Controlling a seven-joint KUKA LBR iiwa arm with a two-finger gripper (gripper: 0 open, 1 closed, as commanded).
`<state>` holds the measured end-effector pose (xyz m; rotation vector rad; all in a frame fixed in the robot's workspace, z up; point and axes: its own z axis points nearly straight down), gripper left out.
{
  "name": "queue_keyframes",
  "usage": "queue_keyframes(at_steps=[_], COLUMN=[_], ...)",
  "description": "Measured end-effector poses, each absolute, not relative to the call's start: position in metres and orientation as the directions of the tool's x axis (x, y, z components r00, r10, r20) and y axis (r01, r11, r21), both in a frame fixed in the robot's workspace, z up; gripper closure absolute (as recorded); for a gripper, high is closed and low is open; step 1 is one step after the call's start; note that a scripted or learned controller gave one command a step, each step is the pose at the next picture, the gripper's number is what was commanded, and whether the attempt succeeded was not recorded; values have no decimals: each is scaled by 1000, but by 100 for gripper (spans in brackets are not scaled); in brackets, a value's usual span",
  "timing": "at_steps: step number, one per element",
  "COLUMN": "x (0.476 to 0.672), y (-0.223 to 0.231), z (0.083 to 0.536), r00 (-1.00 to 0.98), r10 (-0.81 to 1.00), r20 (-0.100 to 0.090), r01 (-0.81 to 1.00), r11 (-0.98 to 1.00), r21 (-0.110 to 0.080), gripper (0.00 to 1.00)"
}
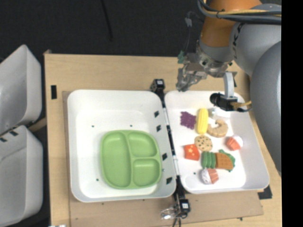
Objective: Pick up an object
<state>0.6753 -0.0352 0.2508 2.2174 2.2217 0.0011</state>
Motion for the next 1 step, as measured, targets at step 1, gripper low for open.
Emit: queue_keyframes(at_steps=[1], x=[670], y=[-37], z=[231], r00=[0], r10=[1000], r20=[-2], r01=[1000], r11=[0], r21=[0], gripper=[100])
